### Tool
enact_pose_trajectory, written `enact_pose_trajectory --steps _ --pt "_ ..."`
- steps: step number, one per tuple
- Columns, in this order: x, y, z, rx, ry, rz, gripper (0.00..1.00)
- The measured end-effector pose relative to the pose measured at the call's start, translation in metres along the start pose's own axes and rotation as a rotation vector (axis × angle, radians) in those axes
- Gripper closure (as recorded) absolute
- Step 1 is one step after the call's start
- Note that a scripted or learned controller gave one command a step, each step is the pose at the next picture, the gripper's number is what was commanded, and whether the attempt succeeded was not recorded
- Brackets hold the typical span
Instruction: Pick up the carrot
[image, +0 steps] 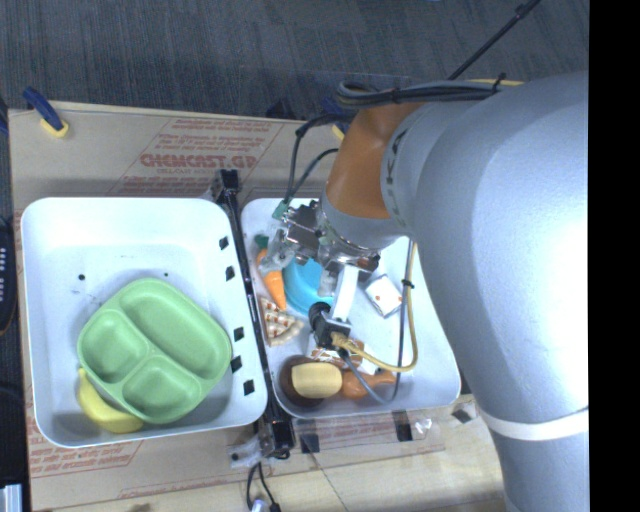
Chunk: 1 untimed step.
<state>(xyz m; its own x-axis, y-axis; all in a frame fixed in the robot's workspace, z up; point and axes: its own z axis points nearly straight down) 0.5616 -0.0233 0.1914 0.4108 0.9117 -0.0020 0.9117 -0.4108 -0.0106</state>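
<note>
The carrot (273, 284) is a small orange piece lying along the left wall of the right bin (440, 350), beside a blue object (301, 286). My gripper (288, 238) reaches down into the far left part of that bin, just above and behind the carrot. Its tip sits among cables and metal parts close to the carrot's upper end. I cannot make out whether it touches the carrot. The grey arm with its orange band (360, 170) covers much of the bin's far side.
The right bin also holds a waffle-patterned slice (279, 325), a brown bowl with a yellow piece (312, 381), an orange item (357, 385) and a white tag (384, 295). The left bin (60, 230) holds a green divided plate (155, 347) over a yellow object (100, 410).
</note>
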Motion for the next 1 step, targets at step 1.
enact_pose_trajectory --steps 1 --pt "0.0 0.0 0.0 0.0 0.0 0.0 0.0"
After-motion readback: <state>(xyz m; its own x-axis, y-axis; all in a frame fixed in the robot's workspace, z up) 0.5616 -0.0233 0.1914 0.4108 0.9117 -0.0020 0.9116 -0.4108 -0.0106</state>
